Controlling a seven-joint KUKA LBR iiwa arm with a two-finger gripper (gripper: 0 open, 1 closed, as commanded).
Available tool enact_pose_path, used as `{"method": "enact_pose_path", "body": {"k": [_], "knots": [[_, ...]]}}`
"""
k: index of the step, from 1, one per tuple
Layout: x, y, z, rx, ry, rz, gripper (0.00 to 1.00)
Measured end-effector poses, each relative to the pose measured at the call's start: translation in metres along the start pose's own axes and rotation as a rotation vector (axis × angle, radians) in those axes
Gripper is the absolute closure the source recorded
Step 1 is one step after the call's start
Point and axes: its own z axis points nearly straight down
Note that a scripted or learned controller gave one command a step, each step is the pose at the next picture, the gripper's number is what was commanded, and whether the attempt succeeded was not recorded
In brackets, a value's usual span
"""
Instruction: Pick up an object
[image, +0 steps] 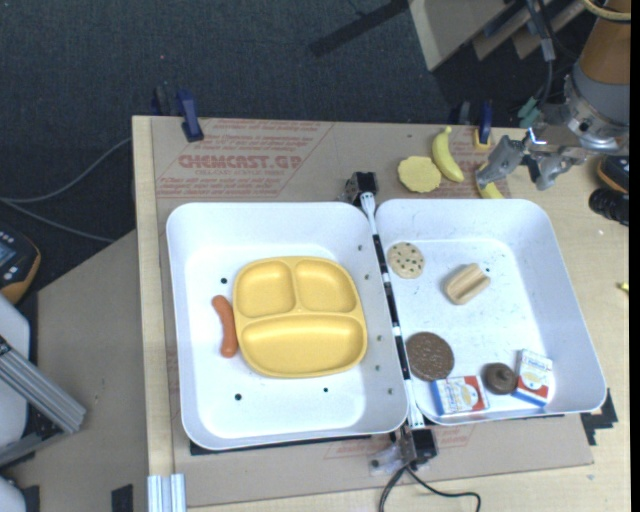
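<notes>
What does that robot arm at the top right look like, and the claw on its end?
The arm is grey metal with an orange band above the wrist. Its gripper is a silvery grey metal piece with two short fingers, and dark cables run along the arm above it.

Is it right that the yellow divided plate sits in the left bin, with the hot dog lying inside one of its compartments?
Not quite. The yellow divided plate does sit in the left bin, but the hot dog is not in a compartment. The camera view shows it lying on the bin floor, just beside the plate's left edge.
</notes>
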Motion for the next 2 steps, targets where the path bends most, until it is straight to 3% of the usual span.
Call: {"method": "enact_pose_path", "body": {"k": [1, 2], "knots": [[-0.039, -0.016, 0.158, 0.012, 0.002, 0.004, 0.0], [0.004, -0.047, 0.194, 0.008, 0.004, -0.002, 0.0]]}}
